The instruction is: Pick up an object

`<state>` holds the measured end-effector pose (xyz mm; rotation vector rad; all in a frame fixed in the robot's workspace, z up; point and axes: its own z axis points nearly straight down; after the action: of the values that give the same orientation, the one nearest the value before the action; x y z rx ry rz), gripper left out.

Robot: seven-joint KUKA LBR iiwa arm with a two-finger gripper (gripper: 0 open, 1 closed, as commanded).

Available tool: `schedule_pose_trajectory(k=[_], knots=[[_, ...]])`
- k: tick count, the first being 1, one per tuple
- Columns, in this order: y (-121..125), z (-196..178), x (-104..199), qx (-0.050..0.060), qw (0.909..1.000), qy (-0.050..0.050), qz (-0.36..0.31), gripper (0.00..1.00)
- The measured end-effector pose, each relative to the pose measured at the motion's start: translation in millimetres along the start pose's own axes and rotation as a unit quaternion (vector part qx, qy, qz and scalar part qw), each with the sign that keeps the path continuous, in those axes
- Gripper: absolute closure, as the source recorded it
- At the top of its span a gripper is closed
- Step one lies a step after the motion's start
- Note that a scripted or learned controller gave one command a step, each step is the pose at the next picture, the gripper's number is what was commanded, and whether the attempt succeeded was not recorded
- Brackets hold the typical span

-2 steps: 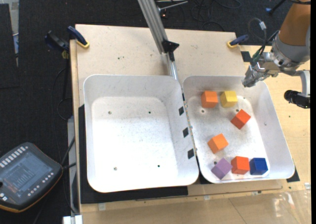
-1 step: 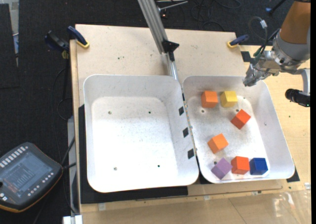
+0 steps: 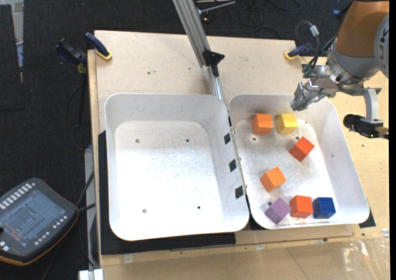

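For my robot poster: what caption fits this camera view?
Gripper hovers over the right bin, near the yellow cube.

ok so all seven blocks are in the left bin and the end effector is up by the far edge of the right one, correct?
Not quite. The camera view shows the seven blocks, such as the yellow block and the blue block, in the right bin, not the left bin. The rest holds: the end effector is by the right bin's far edge.

No legible text, seemingly
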<state>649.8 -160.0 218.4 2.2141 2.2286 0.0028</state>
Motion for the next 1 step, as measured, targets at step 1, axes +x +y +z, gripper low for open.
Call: schedule_pose_trajectory(k=[1], knots=[[-16.3, 7.9, 52.6, 0.001, 1.0, 0.001, 0.0, 1.0]])
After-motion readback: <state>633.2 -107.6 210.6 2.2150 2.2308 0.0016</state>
